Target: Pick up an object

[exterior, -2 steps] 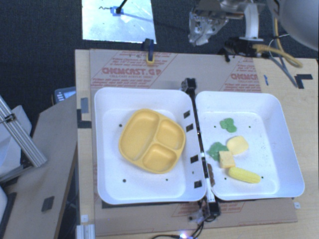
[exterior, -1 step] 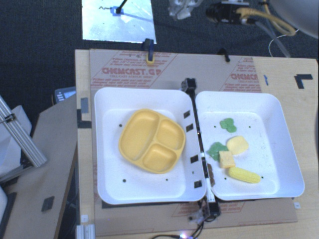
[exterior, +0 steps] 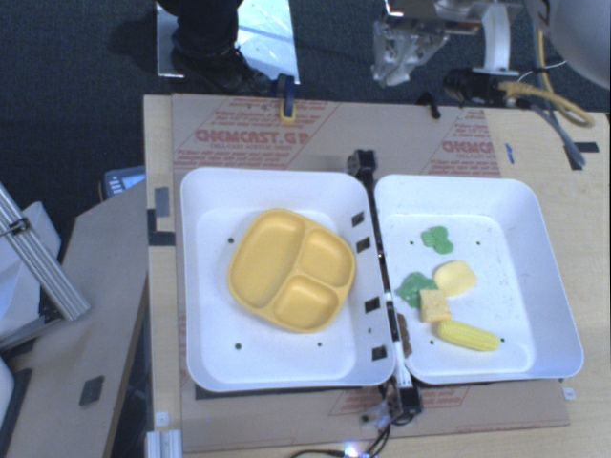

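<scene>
Gripper: hangs beyond the bench's far edge, above the dark floor, well apart from both bins; from where I stand I cannot tell how it is set, and nothing sits in it.
Arm: grey, coming in at the far right corner.
Left bin: holds a yellow divided tray, lying flat near the bin's middle, turned at a slant.
Right bin: holds the small pieces, gathered toward its left and near side.
Green piece: nearest the far edge of the group.
Second green piece: just beside a yellow square block.
Pale yellow round piece: touching the block's far side.
Corn cob: lies nearest the bin's near edge.
</scene>
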`<action>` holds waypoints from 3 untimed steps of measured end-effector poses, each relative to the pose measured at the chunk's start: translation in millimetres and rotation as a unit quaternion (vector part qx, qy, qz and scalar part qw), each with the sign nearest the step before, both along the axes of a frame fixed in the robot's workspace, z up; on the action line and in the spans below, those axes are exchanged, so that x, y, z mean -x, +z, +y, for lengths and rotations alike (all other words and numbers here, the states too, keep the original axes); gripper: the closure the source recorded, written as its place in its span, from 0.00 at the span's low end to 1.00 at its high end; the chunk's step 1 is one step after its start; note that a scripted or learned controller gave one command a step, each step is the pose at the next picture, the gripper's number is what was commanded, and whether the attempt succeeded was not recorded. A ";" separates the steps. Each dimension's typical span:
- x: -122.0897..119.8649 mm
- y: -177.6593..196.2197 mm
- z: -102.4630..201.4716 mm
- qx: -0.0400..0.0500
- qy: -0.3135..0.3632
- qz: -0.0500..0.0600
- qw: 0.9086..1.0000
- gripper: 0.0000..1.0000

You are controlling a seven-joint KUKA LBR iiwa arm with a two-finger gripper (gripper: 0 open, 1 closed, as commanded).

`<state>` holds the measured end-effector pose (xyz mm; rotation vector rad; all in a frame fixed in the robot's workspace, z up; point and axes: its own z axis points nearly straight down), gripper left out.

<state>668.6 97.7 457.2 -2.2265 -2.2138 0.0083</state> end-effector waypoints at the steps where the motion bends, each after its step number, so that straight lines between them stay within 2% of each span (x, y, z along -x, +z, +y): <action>1: 0.1 -34.9 -32.9 -0.001 0.002 -0.002 1.000 1.00; 2: 12.7 7.8 76.3 -0.003 0.009 -0.006 1.000 1.00; 3: -0.2 21.1 98.0 -0.002 0.006 -0.005 1.000 1.00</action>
